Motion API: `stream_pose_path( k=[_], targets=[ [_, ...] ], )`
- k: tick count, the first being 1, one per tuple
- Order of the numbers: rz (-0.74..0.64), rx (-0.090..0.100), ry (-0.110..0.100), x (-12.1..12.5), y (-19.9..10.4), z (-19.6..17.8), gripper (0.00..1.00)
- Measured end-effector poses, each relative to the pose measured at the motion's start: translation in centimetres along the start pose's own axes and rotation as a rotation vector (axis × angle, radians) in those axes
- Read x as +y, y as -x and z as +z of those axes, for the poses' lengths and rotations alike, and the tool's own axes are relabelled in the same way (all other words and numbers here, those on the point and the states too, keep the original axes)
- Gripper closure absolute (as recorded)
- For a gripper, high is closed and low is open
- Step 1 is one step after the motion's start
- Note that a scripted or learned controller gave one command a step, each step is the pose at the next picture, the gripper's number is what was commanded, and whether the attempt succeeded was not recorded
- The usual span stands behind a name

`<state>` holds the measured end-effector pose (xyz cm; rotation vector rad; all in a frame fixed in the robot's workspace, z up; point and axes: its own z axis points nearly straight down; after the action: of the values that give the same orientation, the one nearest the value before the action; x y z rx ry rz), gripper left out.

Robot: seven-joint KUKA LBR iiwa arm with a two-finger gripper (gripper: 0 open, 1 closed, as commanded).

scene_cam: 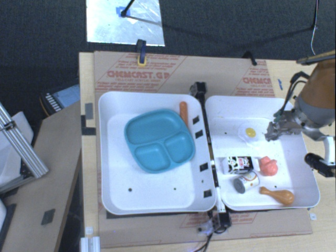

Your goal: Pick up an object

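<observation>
The hand (274,130) hovered low in the right bin (304,193), nearest the yellow-centred disc (249,133), likely its target. Whether it was open or closed, I couldn't tell.

Even, fairly bright overhead light with a cool bluish cast. The two white bins (157,203) are close to washed out, and their walls throw only faint, soft shadows. A reflective sheet (125,14) at the top glares pale grey. The picture is low in resolution and slightly soft; small print is blurred.
</observation>
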<state>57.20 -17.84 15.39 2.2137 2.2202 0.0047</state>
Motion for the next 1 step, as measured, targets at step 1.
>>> stream_pose_path(
  k=[1],
  targets=[
    [-0.002, 0.001, -0.001, 0.39, -0.02, -6.35, 1.00]
  ],
)
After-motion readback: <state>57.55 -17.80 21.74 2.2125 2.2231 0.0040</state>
